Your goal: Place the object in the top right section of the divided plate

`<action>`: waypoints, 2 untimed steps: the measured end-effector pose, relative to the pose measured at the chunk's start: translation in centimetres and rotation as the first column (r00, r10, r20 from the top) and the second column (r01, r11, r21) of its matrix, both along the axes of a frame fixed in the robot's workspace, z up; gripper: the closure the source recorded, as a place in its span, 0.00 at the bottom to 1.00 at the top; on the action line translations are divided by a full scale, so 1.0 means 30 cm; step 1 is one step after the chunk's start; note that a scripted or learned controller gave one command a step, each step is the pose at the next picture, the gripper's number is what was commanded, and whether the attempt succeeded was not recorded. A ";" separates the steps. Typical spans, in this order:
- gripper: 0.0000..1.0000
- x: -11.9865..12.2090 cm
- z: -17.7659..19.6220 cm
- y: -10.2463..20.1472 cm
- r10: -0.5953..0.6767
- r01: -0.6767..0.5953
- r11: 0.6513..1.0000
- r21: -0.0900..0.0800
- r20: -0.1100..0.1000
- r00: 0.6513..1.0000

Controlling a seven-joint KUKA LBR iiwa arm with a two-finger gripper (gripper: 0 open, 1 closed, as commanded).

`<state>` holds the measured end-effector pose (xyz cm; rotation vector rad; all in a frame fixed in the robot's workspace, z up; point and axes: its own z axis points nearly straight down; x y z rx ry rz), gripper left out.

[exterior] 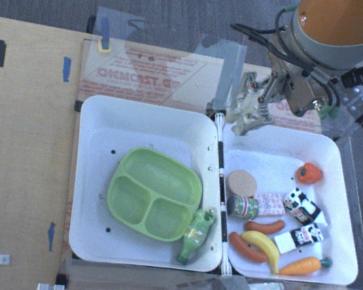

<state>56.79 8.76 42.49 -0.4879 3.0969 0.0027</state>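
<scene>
1. Lower frame: the green bottle (196, 235) lies in the left bin (86, 180), touching the green divided plate (153, 193).
2. The right bin (344, 202) holds a banana (265, 246), carrot (301, 265), sausages and a tomato (308, 173).
3. Upper right: the gripper (252, 115) hangs over the bins' divider; its state I cannot tell.

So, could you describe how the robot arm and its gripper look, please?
The arm is a thick rounded body with a broad orange band and a grey ring beneath it. Black cables loop across the metal wrist parts. The gripper is pale grey metal with slim fingers. White blocks and a tan rod stick out at the right side.
</scene>
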 end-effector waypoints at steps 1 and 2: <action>1.00 -0.065 -0.125 0.338 -0.073 0.073 0.997 0.001 -0.002 0.997; 1.00 -0.008 -0.080 0.419 -0.228 0.228 0.974 0.004 0.002 0.974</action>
